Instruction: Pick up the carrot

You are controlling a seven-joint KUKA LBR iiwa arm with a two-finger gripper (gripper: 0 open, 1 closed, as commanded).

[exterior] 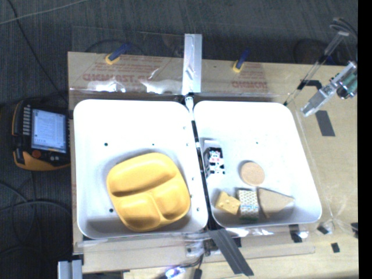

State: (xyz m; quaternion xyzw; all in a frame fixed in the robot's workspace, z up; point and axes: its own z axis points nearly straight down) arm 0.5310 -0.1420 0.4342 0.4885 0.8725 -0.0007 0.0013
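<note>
The right bin [290, 132] holds several small items toward its front. A round orange-tan disc [252, 172], which may be a carrot slice, lies flat near the middle. In front of it sit a yellow cheese-like wedge [228, 203], a small patterned box [249, 203] and a tan wedge [275, 200], close together in a row. A small black-and-white item [215, 160] lies by the bin's left wall.
The left bin [93, 127] bears a yellow divided plate [149, 190] at its front. A metal divider [192, 63] rises behind the seam between the bins. A slim metal fixture [331, 92] stands on the bench at the far right. A handheld controller [43, 135] lies left of the bench.
</note>
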